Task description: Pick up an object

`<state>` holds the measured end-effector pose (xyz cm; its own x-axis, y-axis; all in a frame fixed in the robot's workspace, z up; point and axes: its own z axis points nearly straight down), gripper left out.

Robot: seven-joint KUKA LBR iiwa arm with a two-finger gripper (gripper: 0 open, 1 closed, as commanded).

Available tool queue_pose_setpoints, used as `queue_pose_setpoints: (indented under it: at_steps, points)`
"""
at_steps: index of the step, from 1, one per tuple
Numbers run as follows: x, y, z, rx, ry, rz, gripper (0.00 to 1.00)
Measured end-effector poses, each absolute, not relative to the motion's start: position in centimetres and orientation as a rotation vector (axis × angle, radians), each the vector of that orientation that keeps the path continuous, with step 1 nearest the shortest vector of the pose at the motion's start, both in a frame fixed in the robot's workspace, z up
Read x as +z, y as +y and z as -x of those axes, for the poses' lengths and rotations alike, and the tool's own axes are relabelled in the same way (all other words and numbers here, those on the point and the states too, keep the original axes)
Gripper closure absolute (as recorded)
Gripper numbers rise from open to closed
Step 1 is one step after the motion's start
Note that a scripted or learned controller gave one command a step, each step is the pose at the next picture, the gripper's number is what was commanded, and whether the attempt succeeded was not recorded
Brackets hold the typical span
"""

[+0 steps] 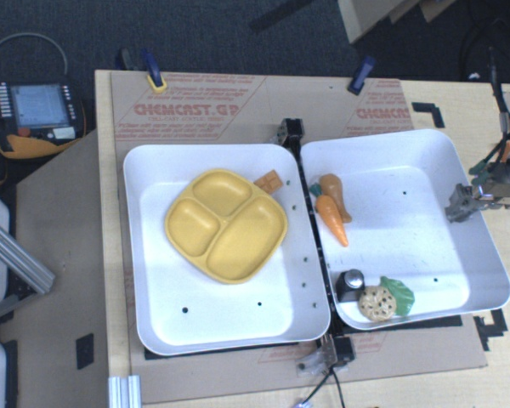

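The bench (195, 109) is lying under everything, a tan board printed with red lettering along its far side. Two shallow white bins are sitting on it side by side. The left bin (153, 296) is holding a yellow divided plate (227, 225), which is resting toward the bin's far half, its three compartments facing up. A small brown block (269, 181) is peeking out at the plate's far right edge, touching or just beside it.

The right bin (425, 177) is carrying the smaller pieces along its left wall and near corner. An orange carrot (332, 219) is lying near the left wall, with a tan toy piece (333, 191) just beside its far end. In the near left corner a green leafy toy (400, 294) is sitting against a round speckled cookie (377, 303), and a small dark round object (352, 282) is resting just left of them.

The gripper (464, 202) is hovering at the right bin's right rim, well apart from all the objects; I cannot tell how its jaws stand.
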<state>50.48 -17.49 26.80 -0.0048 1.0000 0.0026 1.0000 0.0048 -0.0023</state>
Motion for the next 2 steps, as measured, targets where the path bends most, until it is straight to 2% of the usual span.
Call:
queue_pose_setpoints:
  at_steps: [2]
  points:
    - [26.8,-6.5,-52.2,0.0,-2.221,2.217,1.0]
